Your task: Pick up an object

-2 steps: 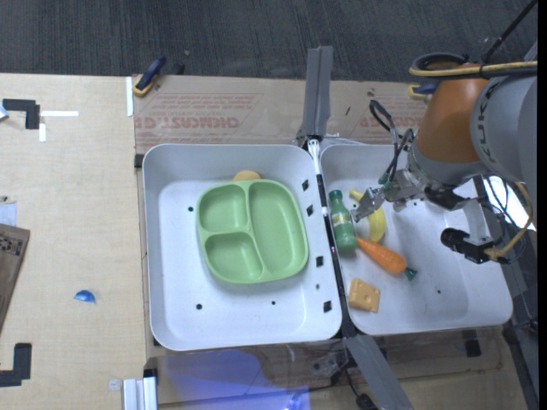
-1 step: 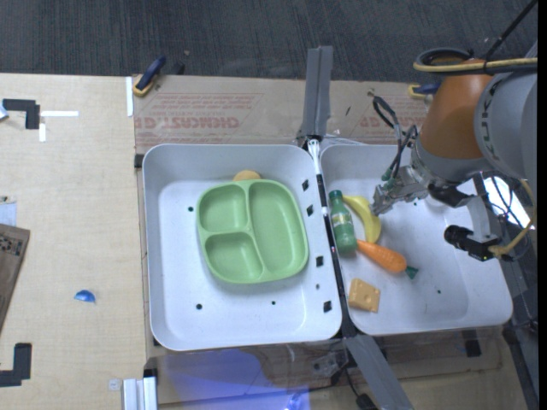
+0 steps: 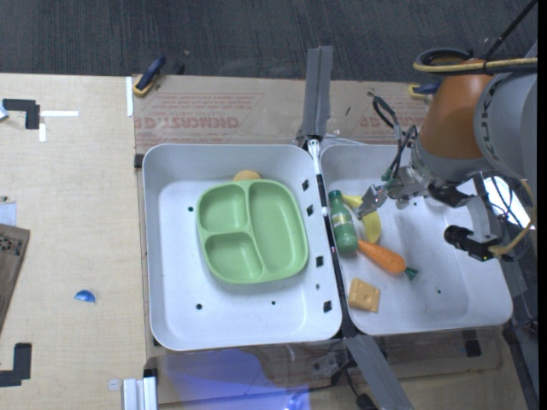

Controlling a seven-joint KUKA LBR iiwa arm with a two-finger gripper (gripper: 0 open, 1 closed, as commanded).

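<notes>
In the right bin (image 3: 461,301) lie a green bottle (image 3: 344,226), a yellow banana-like piece (image 3: 371,225), an orange carrot (image 3: 384,258) and a tan cracker (image 3: 363,295). My gripper (image 3: 373,199) hangs low over the bin's left part, just above the yellow piece and right of the bottle's top. Its fingers look slightly apart, and I see nothing between them. The grey arm with its orange band (image 3: 453,118) reaches in from the right.
The left bin (image 3: 171,306) holds a green divided tray (image 3: 253,230) with a small yellow object (image 3: 247,176) peeking out behind it. A grey divider post (image 3: 317,92) stands between the bins. Cables and a black fitting (image 3: 468,240) hang over the right bin.
</notes>
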